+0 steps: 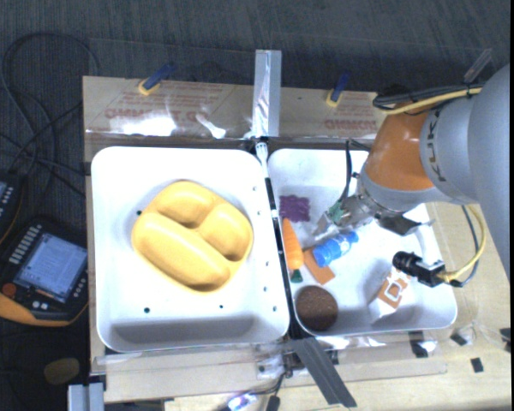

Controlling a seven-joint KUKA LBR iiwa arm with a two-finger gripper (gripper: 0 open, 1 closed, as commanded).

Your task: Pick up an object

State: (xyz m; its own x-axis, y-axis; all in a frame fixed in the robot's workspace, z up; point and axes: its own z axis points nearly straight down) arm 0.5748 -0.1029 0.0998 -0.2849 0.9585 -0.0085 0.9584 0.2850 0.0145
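A: Two shallow white plastic bins (111,255) are sitting side by side on the bench. Working from the near edge of the right one, a round brown ball (316,306) is lying against the front wall and a small orange-and-white tag (392,291) is resting to its right.

B: And beyond those?

A: A thin orange carrot-shaped toy (290,243) is lying along the divider, an orange flat scrap (319,271) is poking out beside it, and a small blue plastic bottle with a white cap (335,248) is lying on its side across that scrap. Farther back, a purple knobbly piece (295,205) is sitting near the wall.

B: Where is the gripper (341,214)?

A: It is hovering just above the bottle's capped end. Whether its fingers are parted or closed is impossible to tell, and nothing is showing between them.

B: How would the bottle handle?

A: Probably light, stiff and slick; it is likely to roll, so pinching across the middle of its body looks safest.

B: The left bin?

A: A large soft-looking yellow lobed cushion (193,234) is filling its middle.
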